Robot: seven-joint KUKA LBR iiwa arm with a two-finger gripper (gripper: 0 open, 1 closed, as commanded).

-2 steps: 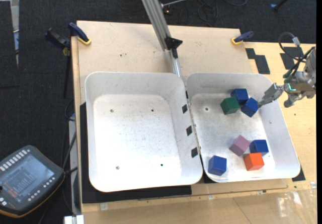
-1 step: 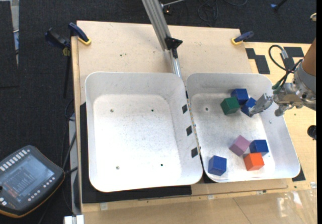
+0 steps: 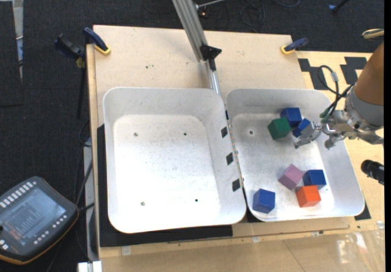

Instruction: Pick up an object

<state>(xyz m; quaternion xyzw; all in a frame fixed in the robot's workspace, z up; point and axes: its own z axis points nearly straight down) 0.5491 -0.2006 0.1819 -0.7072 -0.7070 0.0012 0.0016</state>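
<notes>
Several small cubes lie in the right bin (image 3: 342,161). A green cube (image 3: 279,128) and a blue cube (image 3: 291,115) sit at the back, with a second blue cube (image 3: 303,125) just to their right. My gripper (image 3: 307,134) reaches in from the right and hangs low at that second blue cube, touching or nearly touching it; I cannot tell whether it holds the cube. Further forward lie a purple cube (image 3: 291,176), a blue cube (image 3: 315,178), an orange-red cube (image 3: 308,195) and one more blue cube (image 3: 264,200).
The left bin (image 3: 159,154) stands beside the right one on the tan bench. A slanted metal bar (image 3: 186,11) comes down to the bins' shared back edge. A teach pendant (image 3: 30,219) lies at the lower left.
</notes>
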